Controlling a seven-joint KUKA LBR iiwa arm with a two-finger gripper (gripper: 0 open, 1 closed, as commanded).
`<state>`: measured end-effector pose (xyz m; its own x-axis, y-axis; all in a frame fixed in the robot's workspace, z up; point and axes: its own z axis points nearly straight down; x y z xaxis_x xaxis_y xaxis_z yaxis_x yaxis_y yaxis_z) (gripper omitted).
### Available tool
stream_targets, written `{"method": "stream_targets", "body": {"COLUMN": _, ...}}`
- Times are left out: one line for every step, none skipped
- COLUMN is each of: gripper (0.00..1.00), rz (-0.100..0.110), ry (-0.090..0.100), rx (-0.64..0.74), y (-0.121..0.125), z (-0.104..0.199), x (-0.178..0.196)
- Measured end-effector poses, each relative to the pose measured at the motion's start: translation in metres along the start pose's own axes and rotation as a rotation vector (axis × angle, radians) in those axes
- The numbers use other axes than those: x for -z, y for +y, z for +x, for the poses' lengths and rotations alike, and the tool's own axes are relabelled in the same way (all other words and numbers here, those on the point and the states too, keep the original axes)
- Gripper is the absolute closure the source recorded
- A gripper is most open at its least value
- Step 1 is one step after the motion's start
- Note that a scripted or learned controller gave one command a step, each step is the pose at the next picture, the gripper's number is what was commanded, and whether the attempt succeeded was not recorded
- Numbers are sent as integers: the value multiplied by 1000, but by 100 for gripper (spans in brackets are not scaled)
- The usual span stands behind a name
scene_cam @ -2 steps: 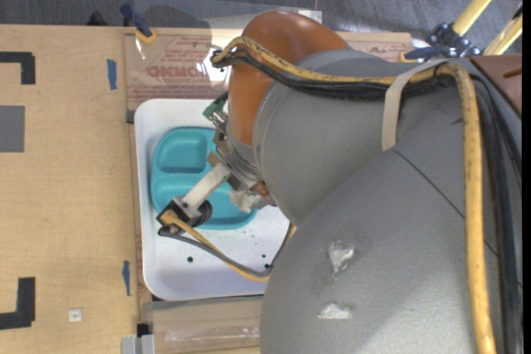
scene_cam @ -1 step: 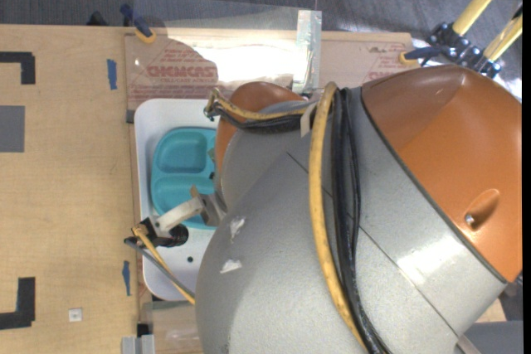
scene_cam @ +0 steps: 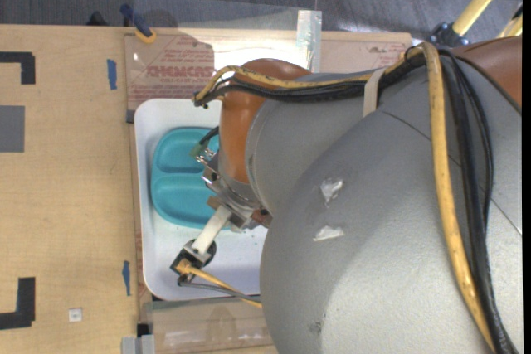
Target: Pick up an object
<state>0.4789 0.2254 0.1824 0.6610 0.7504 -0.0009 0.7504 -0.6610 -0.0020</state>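
A turquoise two-lobed object lies flat in the left part of the white bin. My gripper hangs under the orange wrist band, right at the object's right edge and partly over it. The arm's body hides the gripper's tip, so contact with the object cannot be judged. The object's right side is covered by the wrist.
My large grey arm covers the right half of the view, including most of the bins. A tan bench top with black corner marks lies to the left. A clear plastic sheet stands behind the bin.
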Motion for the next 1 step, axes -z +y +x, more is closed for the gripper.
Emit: {"method": "stream_targets", "body": {"gripper": 100, "rz": 1, "ry": 3, "rx": -388, "y": 0, "z": 1, "x": -89}}
